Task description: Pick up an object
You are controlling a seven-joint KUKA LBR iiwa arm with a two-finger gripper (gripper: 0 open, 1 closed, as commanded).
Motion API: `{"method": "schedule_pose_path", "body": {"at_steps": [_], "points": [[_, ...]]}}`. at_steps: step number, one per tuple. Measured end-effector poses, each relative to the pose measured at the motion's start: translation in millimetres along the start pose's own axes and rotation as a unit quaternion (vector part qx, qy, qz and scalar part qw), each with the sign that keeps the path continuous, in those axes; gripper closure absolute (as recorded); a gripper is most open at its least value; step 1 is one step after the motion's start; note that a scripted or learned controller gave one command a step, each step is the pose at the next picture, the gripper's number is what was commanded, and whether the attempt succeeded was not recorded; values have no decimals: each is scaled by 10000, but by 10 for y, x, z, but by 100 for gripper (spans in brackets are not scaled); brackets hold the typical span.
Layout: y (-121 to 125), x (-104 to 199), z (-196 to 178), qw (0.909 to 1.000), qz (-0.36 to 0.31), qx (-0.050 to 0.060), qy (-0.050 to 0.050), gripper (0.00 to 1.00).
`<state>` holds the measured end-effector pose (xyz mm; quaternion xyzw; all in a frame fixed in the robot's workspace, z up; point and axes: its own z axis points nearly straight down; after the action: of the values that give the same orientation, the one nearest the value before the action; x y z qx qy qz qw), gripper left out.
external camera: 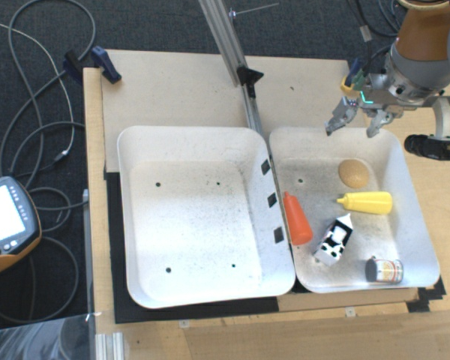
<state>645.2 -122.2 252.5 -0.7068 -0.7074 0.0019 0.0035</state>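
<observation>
Camera view: pincer (pixel 355 126) open, holding nothing, above right bin (pixel 416 201); small can (pixel 384 270) label unreadable.

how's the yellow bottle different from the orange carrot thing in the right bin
The yellow bottle lies crosswise in the right bin, its nozzle pointing left; the orange carrot lies lengthwise along the bin's left wall. The bottle is stubby with a narrow tip; the carrot is a plain taper. Both lie flat, untouched, away from the gripper.
</observation>
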Motion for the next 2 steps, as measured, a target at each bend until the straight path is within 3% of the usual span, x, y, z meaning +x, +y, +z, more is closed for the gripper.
{"method": "schedule_pose_path", "body": {"at_steps": [1, 2], "points": [[8, 0, -33, 10000, -7, -26, -8, 0], [-2, -22, 598, 10000, 6, 1, -6, 0]]}}
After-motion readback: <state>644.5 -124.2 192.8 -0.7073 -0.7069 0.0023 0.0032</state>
